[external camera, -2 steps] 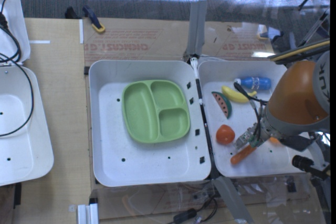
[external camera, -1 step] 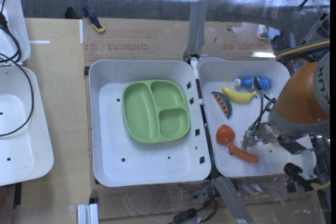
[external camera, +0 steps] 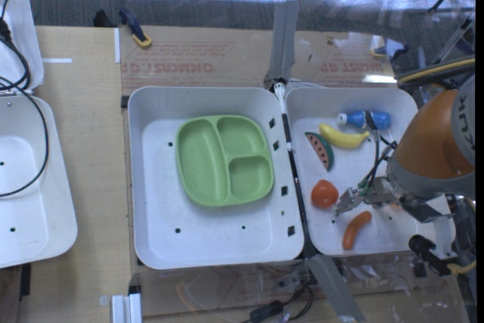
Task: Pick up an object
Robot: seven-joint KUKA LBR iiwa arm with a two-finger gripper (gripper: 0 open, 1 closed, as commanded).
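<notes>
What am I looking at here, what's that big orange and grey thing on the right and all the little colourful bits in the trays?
One camera looks down at a slant on a bench with two shallow white bins. The orange and grey thing is a robot arm; its gripper hangs low in the right bin, with nothing visibly held. That bin has toy food: a tomato, a carrot-like orange piece, a watermelon slice, a banana and a blue bottle. The left bin holds a green divided plate.
</notes>
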